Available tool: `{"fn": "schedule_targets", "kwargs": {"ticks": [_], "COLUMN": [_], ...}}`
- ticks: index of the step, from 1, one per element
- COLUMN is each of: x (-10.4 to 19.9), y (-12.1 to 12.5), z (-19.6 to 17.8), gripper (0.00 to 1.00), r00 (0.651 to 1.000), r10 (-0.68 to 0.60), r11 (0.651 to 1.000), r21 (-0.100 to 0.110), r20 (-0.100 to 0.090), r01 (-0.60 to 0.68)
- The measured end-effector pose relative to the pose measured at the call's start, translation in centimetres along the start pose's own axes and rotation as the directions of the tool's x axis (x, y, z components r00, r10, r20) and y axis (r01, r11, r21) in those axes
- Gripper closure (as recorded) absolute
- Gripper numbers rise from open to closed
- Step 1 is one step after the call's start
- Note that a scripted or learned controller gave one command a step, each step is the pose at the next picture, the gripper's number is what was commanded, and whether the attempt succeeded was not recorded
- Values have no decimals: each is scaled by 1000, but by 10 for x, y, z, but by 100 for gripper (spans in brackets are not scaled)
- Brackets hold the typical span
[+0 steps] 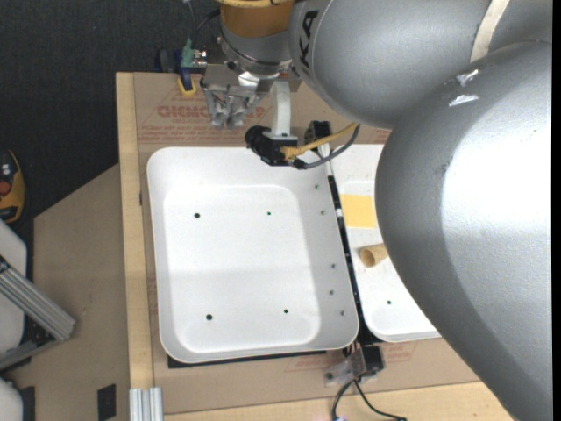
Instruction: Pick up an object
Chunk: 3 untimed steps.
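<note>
Fingers of the gripper hang high at the far left, so you cannot tell their state, away from the yellow block.

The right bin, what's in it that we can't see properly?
- Right bin, camera view: the grey arm covers most of it, so anything further right is hidden.
- Yellow flat piece: the arm cuts it off.
- Tan roll: half hidden by the arm; too small to name.
- Gripper: its tips are blurry.

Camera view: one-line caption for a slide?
KUKA arm reaches over two white bins; yellow block and cork lie in the right one.
</note>
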State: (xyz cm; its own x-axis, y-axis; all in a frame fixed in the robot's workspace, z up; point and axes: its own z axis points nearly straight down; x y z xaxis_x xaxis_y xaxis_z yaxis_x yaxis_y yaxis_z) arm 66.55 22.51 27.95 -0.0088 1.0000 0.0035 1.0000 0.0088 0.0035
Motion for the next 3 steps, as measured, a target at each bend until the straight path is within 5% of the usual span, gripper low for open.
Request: {"fn": "schedule_targets", "kwargs": {"ticks": [3], "x": [0], "y": [1], "z": [-67], "gripper": [100], "r00": [1000], "r10": [7], "r11": [1000], "r21": [-3], "r20": [2], "r01": [-7]}}
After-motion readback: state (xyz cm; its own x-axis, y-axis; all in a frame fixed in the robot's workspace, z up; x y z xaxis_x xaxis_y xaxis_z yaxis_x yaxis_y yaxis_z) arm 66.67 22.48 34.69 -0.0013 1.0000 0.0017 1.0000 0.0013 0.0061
